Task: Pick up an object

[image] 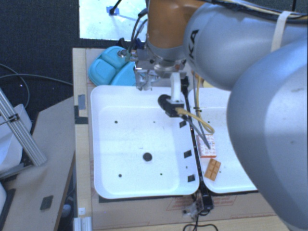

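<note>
My gripper [144, 83] hangs over the back rim of the left white bin [103, 129], under the orange band of the arm. Nothing shows in it. A small dark round disc [147, 156] lies on the left bin's floor, well in front of the gripper. In the right bin [231, 179], close to the dividing wall, lie a white card with red print [208, 148] and a tan wafer-like block [212, 169]. The arm's big grey body covers most of the right bin.
A light blue plastic item [113, 67] sits just behind the left bin's back left corner, next to the gripper. Metal rails [21, 134] lean on a side table at the far left. Several small dark specks dot the left bin's floor.
</note>
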Controlling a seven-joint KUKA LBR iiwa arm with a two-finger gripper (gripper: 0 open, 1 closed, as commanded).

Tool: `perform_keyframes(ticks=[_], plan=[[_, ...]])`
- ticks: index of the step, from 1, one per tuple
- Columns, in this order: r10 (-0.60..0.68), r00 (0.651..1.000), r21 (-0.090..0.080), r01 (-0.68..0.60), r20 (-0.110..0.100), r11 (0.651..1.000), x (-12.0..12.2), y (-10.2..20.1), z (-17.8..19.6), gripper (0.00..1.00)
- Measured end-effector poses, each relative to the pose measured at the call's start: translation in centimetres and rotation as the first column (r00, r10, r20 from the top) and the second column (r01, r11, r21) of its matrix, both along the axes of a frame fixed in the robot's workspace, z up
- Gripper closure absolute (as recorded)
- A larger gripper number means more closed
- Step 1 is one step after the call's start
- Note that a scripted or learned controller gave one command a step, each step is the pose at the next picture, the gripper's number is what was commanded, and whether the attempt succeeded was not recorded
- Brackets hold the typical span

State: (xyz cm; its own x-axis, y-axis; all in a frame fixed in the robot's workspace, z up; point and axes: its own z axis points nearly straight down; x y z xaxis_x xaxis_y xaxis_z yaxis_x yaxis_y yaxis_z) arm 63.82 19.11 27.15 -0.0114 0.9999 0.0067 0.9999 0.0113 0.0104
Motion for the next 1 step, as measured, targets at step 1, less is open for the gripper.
perform_keyframes(ticks=[1], plan=[[-0.005,1.0,-0.008,0.005,-0.018,1.0,0.09,2.87,-11.23,1.0]])
